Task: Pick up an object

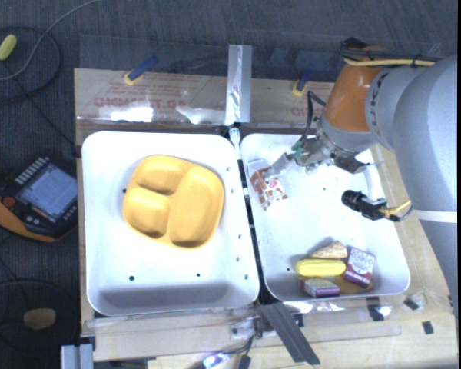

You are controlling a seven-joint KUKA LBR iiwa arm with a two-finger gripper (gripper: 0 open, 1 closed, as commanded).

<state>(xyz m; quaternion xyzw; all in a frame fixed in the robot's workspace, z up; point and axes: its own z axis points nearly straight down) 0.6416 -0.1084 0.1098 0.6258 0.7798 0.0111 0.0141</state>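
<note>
My gripper [293, 156] hangs over the back left part of the right bin [392, 283], below the arm's orange band [352, 102]. Just in front of it and to its left, a small red and white snack packet [266, 186] lies on the bin floor by the left wall. Whether the gripper touches the packet cannot be made out. In the bin's front right corner sit a yellow banana-like piece [320, 267], a tan bread wedge [332, 250], a purple packet [360, 263] and a pink box [320, 287], bunched together.
A large yellow divided dish [174, 199] lies in the left bin [107, 283]. A black fitting [363, 203] juts from the arm over the right bin's right side. A metal divider post [238, 83] stands behind the bins. A handheld pendant [40, 198] lies on the floor at left.
</note>
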